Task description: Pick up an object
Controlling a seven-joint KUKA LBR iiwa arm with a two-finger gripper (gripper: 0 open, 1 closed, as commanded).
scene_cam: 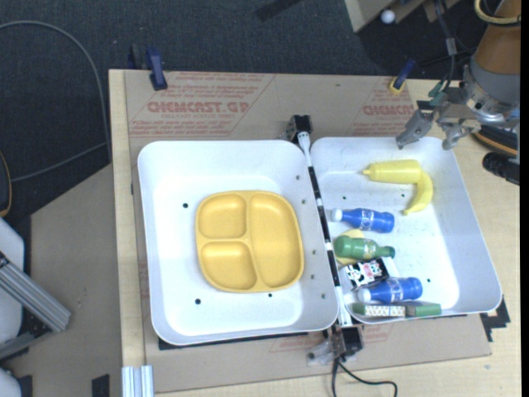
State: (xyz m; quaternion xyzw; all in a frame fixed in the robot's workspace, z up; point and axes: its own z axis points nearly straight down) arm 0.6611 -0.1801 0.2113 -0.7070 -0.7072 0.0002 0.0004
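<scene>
Camera view: two blue bottles (368, 218), one banana (421, 195).

bench (248, 98), two white bins (165, 222)

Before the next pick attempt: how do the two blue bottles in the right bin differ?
The upper blue bottle lies near the bin's middle, by the left wall; the lower blue bottle lies near the front wall. The upper one looks slimmer and has open floor on its right; the lower one is crowded among a black-and-white packet and a flat box. Both lie on their sides, with white labels.
</scene>
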